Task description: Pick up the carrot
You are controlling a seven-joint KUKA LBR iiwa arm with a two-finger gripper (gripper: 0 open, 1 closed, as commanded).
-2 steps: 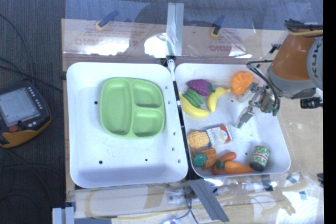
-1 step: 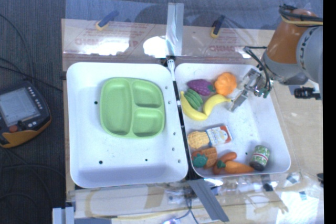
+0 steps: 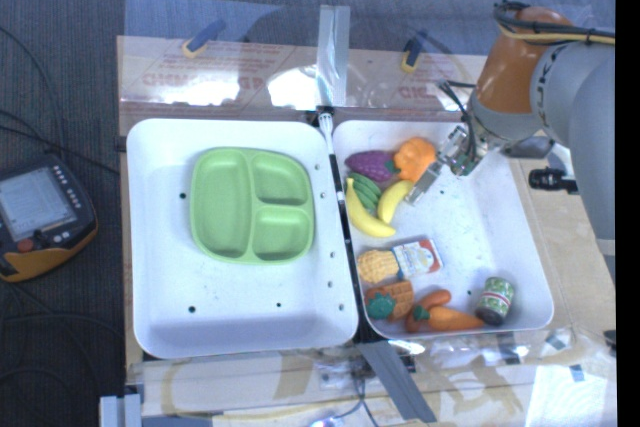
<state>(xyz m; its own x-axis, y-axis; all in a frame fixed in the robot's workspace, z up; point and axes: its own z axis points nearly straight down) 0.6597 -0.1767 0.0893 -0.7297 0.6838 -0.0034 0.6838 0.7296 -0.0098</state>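
The carrot is orange with a green stub and lies flat along the near wall of the right bin. A shorter red-orange piece sits just behind it. My gripper hangs over the far part of that bin, slanting down to the left beside an orange pepper and a small yellow fruit. It is well away from the carrot, toward the back of the bin. Nothing can be seen held in it.
Around the gripper lie a purple vegetable, green pods and a banana. Corn, a packet, a waffle-like piece and a small can crowd the carrot. A green divided plate sits in the left bin.
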